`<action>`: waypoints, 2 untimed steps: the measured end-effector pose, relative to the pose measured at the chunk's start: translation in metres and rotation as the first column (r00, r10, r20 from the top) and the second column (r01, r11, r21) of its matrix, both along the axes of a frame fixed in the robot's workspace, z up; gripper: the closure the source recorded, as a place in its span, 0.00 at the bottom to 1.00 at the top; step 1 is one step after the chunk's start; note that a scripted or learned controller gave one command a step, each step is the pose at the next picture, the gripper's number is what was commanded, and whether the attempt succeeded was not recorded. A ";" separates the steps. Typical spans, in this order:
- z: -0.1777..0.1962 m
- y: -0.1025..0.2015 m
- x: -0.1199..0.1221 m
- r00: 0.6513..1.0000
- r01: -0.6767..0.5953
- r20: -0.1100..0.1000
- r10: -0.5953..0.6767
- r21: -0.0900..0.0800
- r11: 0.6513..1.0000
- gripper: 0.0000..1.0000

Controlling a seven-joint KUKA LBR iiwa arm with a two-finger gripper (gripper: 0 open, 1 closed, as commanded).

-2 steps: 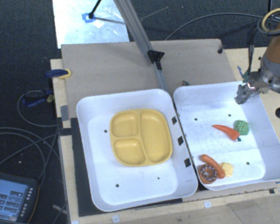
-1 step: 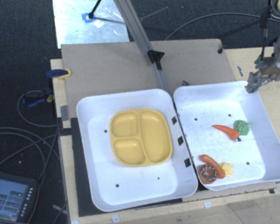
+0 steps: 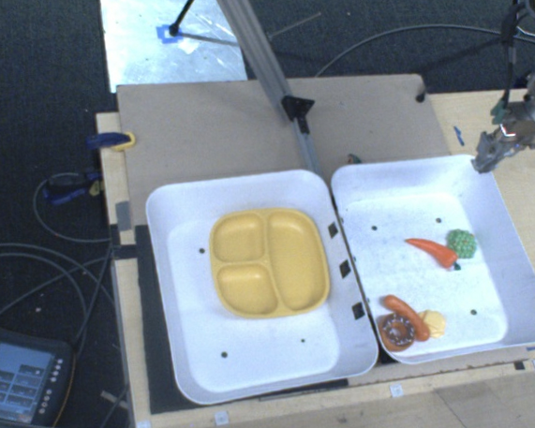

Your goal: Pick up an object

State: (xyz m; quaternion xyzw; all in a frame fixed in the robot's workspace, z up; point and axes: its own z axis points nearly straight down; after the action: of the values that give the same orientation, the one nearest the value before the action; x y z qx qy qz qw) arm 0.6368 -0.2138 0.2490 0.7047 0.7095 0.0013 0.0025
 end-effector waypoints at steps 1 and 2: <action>-0.002 0.061 -0.012 1.000 -0.004 -0.004 0.004 0.003 1.000 1.00; -0.004 0.101 -0.026 1.000 -0.003 -0.005 0.003 0.003 1.000 1.00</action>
State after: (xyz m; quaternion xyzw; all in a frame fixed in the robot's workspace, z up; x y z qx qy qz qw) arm 0.6111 -0.1124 0.2449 0.7036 0.7106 0.0006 -0.0005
